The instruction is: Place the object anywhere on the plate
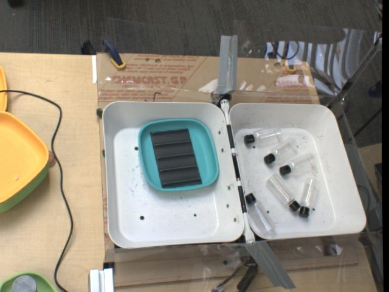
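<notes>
The object to be placed is judged to be one of the clear vials (298, 163) with black caps, about six of which lie scattered on their sides in the right bin (340, 163), the bin nearer the side from which the arm reaches in. Which vial is meant cannot be told.

Each vial is judged to be light, stiff and smooth-walled. Being round, it is likely to roll or squirt out if pinched off-centre. A hold across the middle of the tube, square to its long axis, is advised. The vial near the middle of the bin is well placed for this, since free floor is seen on both sides of it. Two vials (307, 193) lying nearer the arm's side almost meet at their caps and would be harder to separate. Another (256, 216) lies against the far wall, by the divider.

The teal plate (209, 157), bearing a dark ribbed insert (175, 157), is set in the left bin (121, 181), beyond the divider from the arm's entry. No vial is on it, so the task is judged not yet begun.

Whether the gripper is open or closed cannot be told.
</notes>
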### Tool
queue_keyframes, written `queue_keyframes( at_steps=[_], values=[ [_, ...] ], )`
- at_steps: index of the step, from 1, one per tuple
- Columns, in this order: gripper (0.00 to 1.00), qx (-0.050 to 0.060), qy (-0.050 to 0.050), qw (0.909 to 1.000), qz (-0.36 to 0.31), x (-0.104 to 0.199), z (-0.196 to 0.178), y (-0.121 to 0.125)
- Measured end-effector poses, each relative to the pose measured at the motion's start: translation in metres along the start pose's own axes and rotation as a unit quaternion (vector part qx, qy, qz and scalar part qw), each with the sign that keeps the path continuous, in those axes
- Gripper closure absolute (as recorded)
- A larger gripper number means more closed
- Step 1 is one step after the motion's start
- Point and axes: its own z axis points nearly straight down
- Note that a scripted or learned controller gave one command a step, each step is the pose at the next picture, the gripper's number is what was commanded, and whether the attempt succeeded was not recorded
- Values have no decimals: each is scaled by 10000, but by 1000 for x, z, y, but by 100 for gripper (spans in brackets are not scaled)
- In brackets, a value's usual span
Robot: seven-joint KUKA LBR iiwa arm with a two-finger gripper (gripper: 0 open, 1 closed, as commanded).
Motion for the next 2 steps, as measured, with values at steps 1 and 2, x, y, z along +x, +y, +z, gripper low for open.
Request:
queue_keyframes(
  at_steps=[1, 2],
  values=[
    [0, 0, 1, 10000, 12, 0, 0, 0],
    [0, -2, 1, 10000, 19, -1, 0, 0]
  ],
)
